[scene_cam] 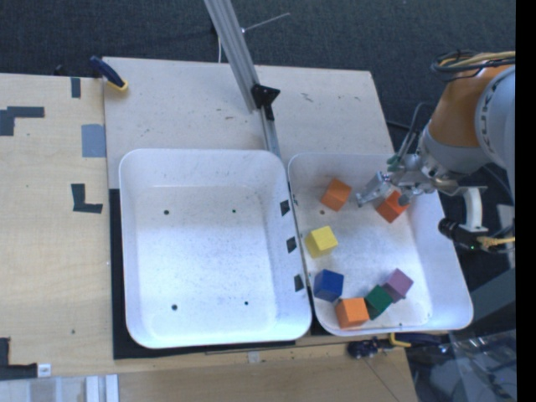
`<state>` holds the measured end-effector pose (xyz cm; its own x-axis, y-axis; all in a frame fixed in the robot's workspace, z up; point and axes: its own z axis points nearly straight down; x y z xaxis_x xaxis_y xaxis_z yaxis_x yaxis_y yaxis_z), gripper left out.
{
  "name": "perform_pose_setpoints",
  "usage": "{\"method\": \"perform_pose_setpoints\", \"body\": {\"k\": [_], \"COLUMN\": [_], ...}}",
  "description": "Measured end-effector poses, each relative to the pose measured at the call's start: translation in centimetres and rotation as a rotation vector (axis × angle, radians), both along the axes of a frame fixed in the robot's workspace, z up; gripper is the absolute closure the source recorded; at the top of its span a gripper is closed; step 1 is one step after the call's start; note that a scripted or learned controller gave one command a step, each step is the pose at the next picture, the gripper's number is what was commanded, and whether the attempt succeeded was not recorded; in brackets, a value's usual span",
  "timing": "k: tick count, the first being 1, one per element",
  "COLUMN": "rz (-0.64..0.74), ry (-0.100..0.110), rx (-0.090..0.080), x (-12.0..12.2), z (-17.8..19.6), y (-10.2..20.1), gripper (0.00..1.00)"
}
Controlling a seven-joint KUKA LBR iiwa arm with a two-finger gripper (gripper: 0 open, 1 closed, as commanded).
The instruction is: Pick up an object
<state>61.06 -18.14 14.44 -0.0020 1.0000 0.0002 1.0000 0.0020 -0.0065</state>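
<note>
The right bin (435,308) holds several small cubes. An orange cube (336,195) lies near its back left. A red-orange cube (390,207) sits right under my gripper (383,189), which hangs low over the back of this bin and touches or nearly touches it. Whether the cube is gripped I cannot tell. A yellow cube (321,240) rests by the bin's left wall. Toward the front lie a blue cube (328,285), another orange cube (353,311), a green cube (378,300) and a purple cube (399,283), close together.
The left bin (134,182) stands beside the right one, their walls touching. A slanted metal pole (239,53) comes down to the bins' shared back corner. The arm's grey and orange wrist (469,124) reaches in from the right, with cables (469,224) beside the bin.
</note>
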Motion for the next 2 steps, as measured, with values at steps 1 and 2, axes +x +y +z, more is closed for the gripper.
{"method": "perform_pose_setpoints", "body": {"k": [1,2], "rz": [-0.001,0.001], "ry": [-0.024,-0.025], "rx": [-0.009,-0.012], "x": [0.53,0.55], "z": [-2.67,-1.84], "y": [-0.31,-0.29], "gripper": [0.0,1.0]}}
